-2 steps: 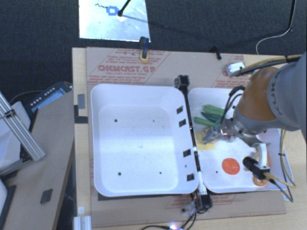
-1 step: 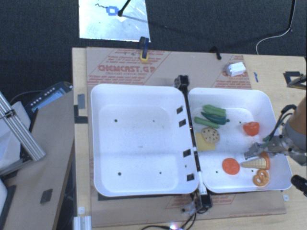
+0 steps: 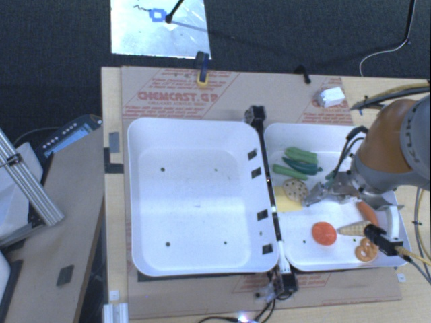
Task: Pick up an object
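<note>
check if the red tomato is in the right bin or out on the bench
In the bin: the red tomato rests on the right bin floor, well inside its rim.

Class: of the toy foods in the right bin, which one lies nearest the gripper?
The cookie, brown and speckled, lies just left of the gripper; the tomato and green vegetables lie farther off.
</note>
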`<state>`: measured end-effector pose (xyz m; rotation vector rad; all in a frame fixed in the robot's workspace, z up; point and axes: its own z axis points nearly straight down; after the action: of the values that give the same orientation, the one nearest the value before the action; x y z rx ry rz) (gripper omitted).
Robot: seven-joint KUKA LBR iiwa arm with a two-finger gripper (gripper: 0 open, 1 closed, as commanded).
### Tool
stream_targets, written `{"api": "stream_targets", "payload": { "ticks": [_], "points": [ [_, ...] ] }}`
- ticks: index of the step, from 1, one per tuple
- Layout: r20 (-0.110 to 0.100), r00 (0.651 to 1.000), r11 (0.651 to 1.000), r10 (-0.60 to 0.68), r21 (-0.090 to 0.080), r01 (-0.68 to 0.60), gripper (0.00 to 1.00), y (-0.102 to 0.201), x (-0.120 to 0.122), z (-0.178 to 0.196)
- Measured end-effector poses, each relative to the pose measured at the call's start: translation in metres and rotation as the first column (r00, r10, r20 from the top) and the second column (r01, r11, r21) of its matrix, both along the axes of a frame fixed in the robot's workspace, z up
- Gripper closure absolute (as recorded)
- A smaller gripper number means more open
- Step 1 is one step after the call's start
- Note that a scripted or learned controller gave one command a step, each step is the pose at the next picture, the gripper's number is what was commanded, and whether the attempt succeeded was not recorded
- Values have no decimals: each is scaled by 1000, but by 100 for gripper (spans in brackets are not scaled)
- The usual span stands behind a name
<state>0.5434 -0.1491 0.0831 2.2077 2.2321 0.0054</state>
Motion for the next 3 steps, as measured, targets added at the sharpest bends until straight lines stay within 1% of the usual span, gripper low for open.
{"api": "stream_targets", "payload": {
  "ticks": [1,2,3],
  "points": [
    [7,1000,1000,0,-2,0,0,27,91,3],
    [0,1000,1000,-3,-2,3,100,24,87,13],
    [10,1000,1000,-2,-2,2,100,72,106,189]
  ]
}}
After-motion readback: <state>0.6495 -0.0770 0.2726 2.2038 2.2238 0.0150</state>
